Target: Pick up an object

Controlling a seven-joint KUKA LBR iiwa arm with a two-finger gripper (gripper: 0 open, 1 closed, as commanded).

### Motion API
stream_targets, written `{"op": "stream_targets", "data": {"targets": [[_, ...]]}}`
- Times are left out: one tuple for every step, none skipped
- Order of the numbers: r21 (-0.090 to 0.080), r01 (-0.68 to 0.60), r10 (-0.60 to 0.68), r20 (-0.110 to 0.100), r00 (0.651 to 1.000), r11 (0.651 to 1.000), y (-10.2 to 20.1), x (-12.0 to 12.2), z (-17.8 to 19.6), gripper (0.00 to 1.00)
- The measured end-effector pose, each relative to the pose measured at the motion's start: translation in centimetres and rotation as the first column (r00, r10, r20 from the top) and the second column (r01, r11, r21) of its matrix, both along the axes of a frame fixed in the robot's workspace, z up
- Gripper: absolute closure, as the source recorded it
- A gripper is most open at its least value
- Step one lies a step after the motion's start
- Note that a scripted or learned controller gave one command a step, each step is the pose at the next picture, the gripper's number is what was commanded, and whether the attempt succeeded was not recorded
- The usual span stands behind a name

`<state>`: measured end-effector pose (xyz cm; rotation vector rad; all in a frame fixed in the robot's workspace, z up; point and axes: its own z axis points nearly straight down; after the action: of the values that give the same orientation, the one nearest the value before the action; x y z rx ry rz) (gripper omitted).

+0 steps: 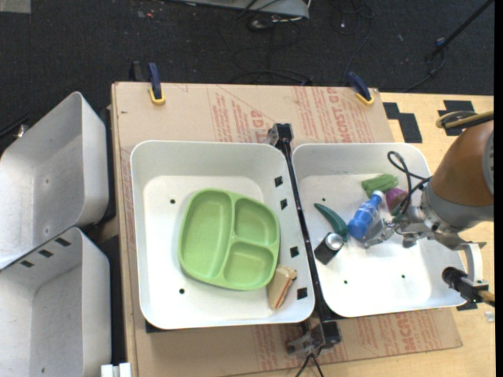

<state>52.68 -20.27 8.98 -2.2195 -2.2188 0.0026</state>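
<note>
The end effector (387, 232) sits low in the right bin (377, 289), beside a blue bottle (364, 217); whether it is apart or together cannot be told, its metal parts blurring together. A dark green object (332, 217), a purple item (395, 197) half hidden, and a light green piece (380, 184) lie close by. The left bin (157, 289) holds a green divided tray (229, 239).

A rounded orange band (468, 163) is seen above the wrist, with a grey segment (464, 209) beneath it. The gripper (391, 231) is built of grey and silver metal parts, cluttered and small. A thin black cable (402, 166) is looped beside it. A black fitting (458, 280) on a white bracket is seen below the grey segment.
</note>
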Motion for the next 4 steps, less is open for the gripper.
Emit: {"op": "stream_targets", "data": {"targets": [[-0.002, 0.0, 0.0, 0.004, 1.0, 1.0, 0.0, 0.1, 1.3, 1.0], [-0.003, 0.001, -0.001, 0.008, 1.0, 1.0, -0.3, -0.2, 5.6, 1.0], [-0.004, -0.002, 0.002, 0.009, 1.0, 1.0, -0.7, 0.1, 10.0, 1.0], [-0.005, -0.003, 0.003, 0.01, 1.0, 1.0, -1.6, 0.3, 16.0, 1.0]]}}
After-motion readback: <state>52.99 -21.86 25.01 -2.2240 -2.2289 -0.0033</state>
